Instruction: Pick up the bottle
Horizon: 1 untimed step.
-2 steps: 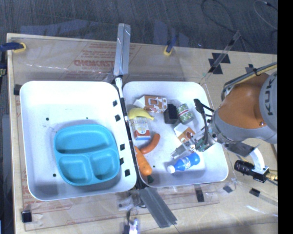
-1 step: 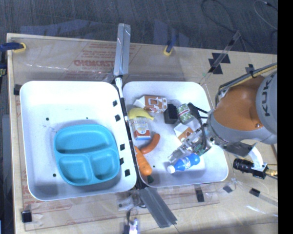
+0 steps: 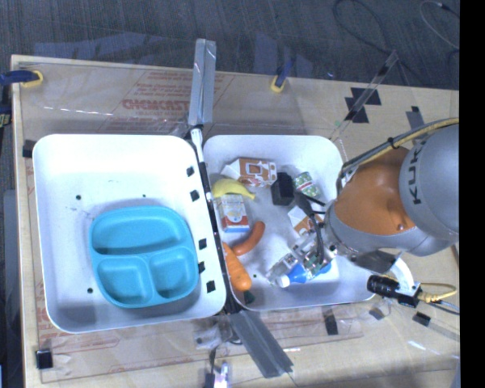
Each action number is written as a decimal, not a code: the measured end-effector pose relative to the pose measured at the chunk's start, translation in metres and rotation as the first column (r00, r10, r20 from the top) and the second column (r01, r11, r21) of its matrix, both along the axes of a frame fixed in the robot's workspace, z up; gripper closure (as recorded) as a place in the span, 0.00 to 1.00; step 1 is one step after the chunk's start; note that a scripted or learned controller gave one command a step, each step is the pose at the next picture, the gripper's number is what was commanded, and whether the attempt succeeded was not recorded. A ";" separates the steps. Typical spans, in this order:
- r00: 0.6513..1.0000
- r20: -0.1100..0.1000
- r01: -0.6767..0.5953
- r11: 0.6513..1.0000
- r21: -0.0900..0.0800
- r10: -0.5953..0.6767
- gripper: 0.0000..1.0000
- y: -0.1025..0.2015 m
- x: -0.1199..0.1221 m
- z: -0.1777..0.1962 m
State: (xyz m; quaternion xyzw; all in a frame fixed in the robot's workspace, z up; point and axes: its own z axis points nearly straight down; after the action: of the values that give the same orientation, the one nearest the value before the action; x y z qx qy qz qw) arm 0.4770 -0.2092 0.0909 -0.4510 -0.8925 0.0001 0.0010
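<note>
The right bin [image 3: 327, 153] is crowded around the bottle [image 3: 297, 275] by a carrot [image 3: 238, 273], sausage [image 3: 247, 238] and cartons [image 3: 233, 214].

The tabletop [image 3: 105, 83] is pale wood-coloured board under a glossy clear covering, with faded red lettering [image 3: 158, 102] printed near its far edge. Light reflects in soft streaks across that covering. A blue clamp with a yellow tip [image 3: 18, 78] grips the far left corner; a second small blue clamp [image 3: 280, 80] sits on the far edge. Black tape marks [image 3: 362, 102] lie toward the right. The floor [image 3: 105, 10] beyond is dark grey carpet. Thin cables [image 3: 364, 10] trail over it.
</note>
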 end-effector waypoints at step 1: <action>0.995 0.003 -0.102 0.995 -0.001 0.102 0.00 0.000 0.001 0.029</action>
State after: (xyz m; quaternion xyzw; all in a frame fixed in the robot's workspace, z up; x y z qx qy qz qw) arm 0.4778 -0.2094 0.1203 -0.4048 -0.9144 0.0001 -0.0004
